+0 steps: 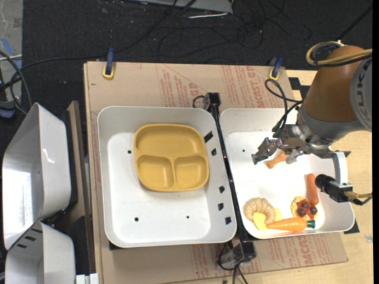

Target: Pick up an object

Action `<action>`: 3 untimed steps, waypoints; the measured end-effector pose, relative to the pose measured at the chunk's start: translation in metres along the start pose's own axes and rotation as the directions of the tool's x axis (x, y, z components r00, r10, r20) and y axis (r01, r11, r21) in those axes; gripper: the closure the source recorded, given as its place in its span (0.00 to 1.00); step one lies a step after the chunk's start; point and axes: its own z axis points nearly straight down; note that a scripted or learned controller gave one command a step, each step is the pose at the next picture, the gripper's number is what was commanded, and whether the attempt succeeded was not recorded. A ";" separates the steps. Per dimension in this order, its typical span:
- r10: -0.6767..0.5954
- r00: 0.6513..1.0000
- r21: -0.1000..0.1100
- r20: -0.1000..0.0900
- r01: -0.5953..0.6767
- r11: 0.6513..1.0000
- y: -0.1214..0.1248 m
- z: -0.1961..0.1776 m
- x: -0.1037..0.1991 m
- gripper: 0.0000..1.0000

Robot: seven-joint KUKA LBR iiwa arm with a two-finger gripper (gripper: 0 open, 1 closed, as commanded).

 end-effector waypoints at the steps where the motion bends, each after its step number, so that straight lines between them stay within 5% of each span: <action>1: -0.002 1.000 -0.014 0.002 0.002 1.000 0.003 -0.008 0.000 0.00; 3: 0.001 1.000 -0.010 0.001 -0.001 1.000 0.004 0.107 -0.006 0.00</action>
